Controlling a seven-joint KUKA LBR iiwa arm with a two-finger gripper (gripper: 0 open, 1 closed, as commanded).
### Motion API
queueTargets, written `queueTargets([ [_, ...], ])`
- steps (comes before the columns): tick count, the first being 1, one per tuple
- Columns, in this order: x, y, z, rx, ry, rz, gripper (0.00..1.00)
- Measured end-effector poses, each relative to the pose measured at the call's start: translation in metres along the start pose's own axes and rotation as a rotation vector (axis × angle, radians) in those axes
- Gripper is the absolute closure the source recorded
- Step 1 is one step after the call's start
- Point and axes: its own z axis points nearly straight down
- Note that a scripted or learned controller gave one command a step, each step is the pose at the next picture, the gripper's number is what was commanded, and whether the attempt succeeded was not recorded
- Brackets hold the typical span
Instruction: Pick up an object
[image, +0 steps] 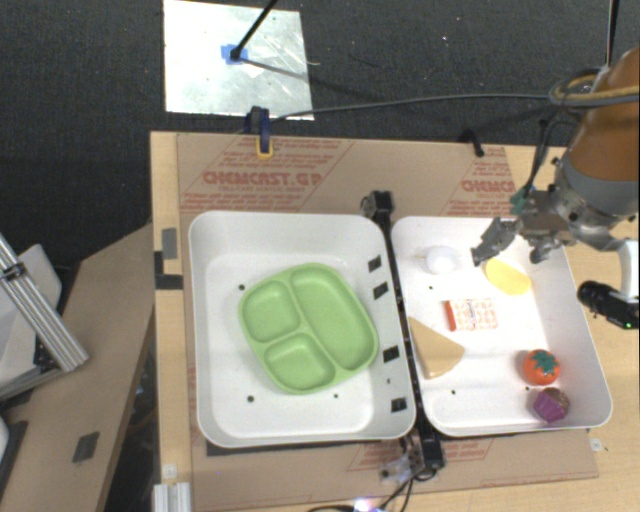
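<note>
The purple object (549, 404) is sitting at the bin's near corner; the hand (512, 244), open and empty, is hovering above the yellow piece (508, 277) and should be centring before closing.

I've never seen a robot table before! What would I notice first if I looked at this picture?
Probably the big green plate with three sections, lying alone in the left bin. Next, the gripper reaching in from the right, open over the right bin, just above a yellow piece. Near that bin's front corner sit a bright orange toy and a purple one.
</note>
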Motion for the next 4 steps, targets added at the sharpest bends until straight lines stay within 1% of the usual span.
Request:
queueTargets([
  [1,0.000,0.002,-0.004,-0.008,-0.001,-0.002,0.00],
  [2,0.005,-0.004,0.041,-0.005,0.000,0.000,0.00],
  [3,0.000,0.000,0.085,-0.005,-0.001,0.001,0.00],
  [4,0.003,-0.001,0.127,-0.005,0.000,0.000,0.00],
])
